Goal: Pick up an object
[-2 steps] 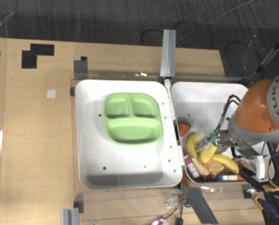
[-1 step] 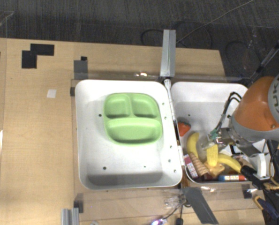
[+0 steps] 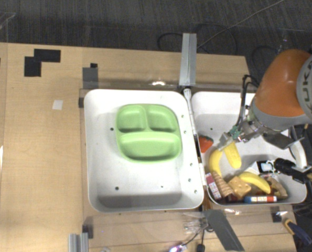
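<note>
Camera view: tool point(image 3: 233, 140) clamped on smooth curved yellow banana point(image 3: 232, 155) above cluttered right bin point(image 3: 213, 105).

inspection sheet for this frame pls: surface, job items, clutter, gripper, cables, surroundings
Surface: wooden bench bearing left bin and right bin, side by side.
Job's things: right bin holds bananas, one more banana, a marker, an orange item and mixed small packages, piled at the near end.
Clutter: green divided plate lies flat in the left bin.
Gripper: gripper low over the bananas; finger state unclear.
Cables: black cable across the floor; wires along the arm.
Surroundings: dark carpet; black tape marks on the bench.
</note>
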`<control>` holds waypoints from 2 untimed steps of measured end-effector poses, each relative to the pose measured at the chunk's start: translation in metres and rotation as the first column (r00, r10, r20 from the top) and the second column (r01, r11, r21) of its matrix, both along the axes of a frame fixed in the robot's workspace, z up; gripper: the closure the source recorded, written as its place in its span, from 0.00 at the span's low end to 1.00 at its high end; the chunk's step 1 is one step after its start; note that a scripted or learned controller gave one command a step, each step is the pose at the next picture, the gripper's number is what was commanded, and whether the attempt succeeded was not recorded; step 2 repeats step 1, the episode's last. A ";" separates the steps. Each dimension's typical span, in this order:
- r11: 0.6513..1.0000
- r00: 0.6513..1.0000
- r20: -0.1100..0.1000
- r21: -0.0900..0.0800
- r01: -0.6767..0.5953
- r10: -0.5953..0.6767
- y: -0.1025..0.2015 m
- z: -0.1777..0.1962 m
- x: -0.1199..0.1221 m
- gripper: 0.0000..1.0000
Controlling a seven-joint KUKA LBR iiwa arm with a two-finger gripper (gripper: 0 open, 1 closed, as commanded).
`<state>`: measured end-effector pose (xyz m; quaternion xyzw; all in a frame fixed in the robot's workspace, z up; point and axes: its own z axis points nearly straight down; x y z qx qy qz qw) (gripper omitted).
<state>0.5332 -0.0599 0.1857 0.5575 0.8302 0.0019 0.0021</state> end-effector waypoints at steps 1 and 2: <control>0.996 0.996 0.000 0.000 0.092 -0.092 0.013 0.000 0.007 1.00; 0.996 0.996 0.000 0.000 0.092 -0.092 0.013 0.000 0.007 1.00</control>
